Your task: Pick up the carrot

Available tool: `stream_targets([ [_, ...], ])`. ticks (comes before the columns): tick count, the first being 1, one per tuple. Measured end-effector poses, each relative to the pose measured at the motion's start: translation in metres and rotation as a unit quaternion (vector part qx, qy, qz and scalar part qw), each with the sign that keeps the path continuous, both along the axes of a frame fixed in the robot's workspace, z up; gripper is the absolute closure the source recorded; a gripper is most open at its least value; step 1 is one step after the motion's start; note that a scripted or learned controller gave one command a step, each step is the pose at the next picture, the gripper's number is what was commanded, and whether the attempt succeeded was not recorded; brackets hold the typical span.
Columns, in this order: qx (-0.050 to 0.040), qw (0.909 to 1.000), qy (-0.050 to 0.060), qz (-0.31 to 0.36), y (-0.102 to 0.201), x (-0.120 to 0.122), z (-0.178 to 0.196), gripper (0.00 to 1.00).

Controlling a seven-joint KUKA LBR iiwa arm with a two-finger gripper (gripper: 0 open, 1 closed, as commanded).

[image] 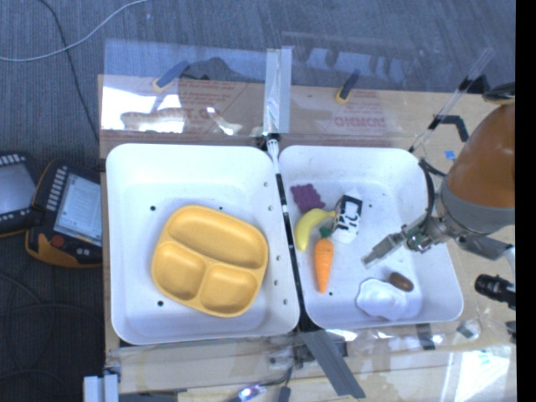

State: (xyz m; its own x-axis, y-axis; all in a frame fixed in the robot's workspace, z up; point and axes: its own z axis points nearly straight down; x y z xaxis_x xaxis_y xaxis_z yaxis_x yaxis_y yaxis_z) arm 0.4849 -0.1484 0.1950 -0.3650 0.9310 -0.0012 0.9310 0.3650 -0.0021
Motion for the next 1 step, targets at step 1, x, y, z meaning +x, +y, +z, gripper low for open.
stream_targets([
  [1, 0.0013, 0.9889, 0.000, 0.149, 0.0878, -0.0003, -0.0128, 0.00],
])
